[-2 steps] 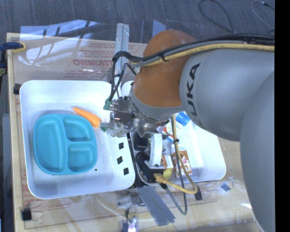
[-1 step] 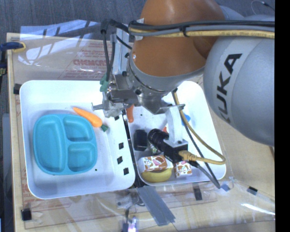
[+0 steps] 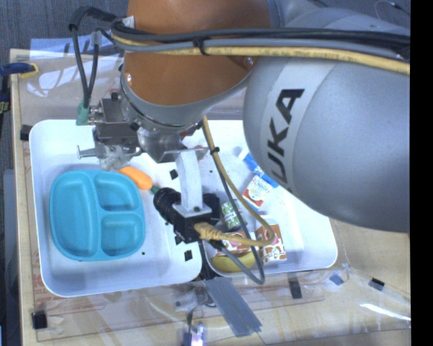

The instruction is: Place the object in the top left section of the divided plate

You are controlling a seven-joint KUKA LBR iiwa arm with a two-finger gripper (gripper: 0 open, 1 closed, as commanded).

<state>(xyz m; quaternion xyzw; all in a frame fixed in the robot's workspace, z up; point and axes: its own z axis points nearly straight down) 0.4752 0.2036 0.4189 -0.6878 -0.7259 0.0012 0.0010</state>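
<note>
Looming over most of the bench, the grey arm [image 3: 325, 121] with its orange band [image 3: 180, 34] is reaching in from the right and hanging above the 2 white bins. Its gripper [image 3: 119, 157] is sitting low over the left bin [image 3: 40, 150], just past the upper right corner of the blue divided plate [image 3: 97, 213]; from where I am standing I cannot tell how it is set or whether anything is caught in it, since the wrist body is blocking the view. An orange carrot-like object [image 3: 137, 176] with a green tip is lying on the bin floor right beside the plate's upper right rim, just below the gripper. The plate itself is resting in the left bin with its 3 sections facing up, and nothing is showing inside them. In the right bin [image 3: 317, 229] a small white and blue packet [image 3: 258, 188] is lying near the arm, and a red and orange package [image 3: 270, 245] is lying toward the near edge, touching a yellow piece [image 3: 231, 267]. Black and yellow cables [image 3: 202, 225] are looping down over the divide between the bins.
</note>
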